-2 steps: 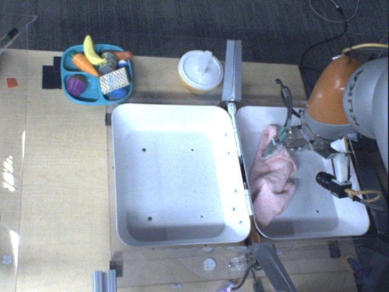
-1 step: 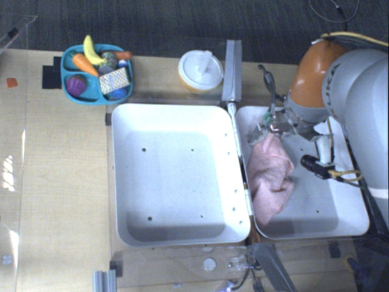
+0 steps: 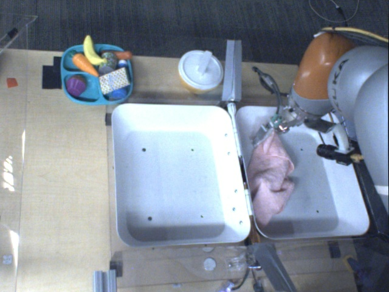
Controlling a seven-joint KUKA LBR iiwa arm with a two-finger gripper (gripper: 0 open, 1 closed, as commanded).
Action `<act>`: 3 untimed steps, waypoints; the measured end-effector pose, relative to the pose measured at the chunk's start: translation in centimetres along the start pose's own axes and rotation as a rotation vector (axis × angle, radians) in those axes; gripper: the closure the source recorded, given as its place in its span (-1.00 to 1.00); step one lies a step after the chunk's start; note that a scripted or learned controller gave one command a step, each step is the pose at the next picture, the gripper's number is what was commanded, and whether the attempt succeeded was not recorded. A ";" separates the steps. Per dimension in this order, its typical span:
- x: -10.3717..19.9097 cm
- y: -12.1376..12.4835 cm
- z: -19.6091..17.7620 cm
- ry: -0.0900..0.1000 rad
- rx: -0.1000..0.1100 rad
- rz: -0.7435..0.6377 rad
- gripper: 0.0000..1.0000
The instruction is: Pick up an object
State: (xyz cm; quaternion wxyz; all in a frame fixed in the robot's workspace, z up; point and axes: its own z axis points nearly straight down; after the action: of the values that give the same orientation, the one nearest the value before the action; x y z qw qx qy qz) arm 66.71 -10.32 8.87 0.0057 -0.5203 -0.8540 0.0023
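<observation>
Gripper (image 3: pixel 271 128) pinches the top corner of the pink cloth (image 3: pixel 270 174), so the cloth hangs stretched toward 6 o'clock in the right bin (image 3: pixel 340 224). Left bin (image 3: pixel 176 224) sits at 9 o'clock of it.

The 2 bins, the left bin (image 3: pixel 173 175) and the right bin (image 3: pixel 328 199), are plain white. A cloth (image 3: pixel 271 175) in the right bin is pale pink. The arm (image 3: pixel 358 84) is grey with an orange band (image 3: pixel 319 62). The bench (image 3: pixel 55 181) is light tan wood. A tray (image 3: pixel 96 75) is bright blue, holding a yellow banana (image 3: pixel 92 52), an orange carrot (image 3: pixel 84 64) and a purple piece (image 3: pixel 76 85). A cup (image 3: pixel 201 70) is yellow with a white lid.
</observation>
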 end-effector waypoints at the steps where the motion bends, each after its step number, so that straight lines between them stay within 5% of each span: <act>1: 4.0 -0.6 -10.0 -0.019 -0.021 -0.358 -1.00; 2: 2.9 -4.6 -1.1 -0.014 -0.015 -0.324 -1.00; 3: 2.4 -1.5 -0.2 -0.016 -0.022 -0.111 -1.00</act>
State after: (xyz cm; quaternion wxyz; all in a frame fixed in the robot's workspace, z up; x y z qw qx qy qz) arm 64.26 -8.84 9.07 -0.0068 -0.4720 -0.8816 -0.0031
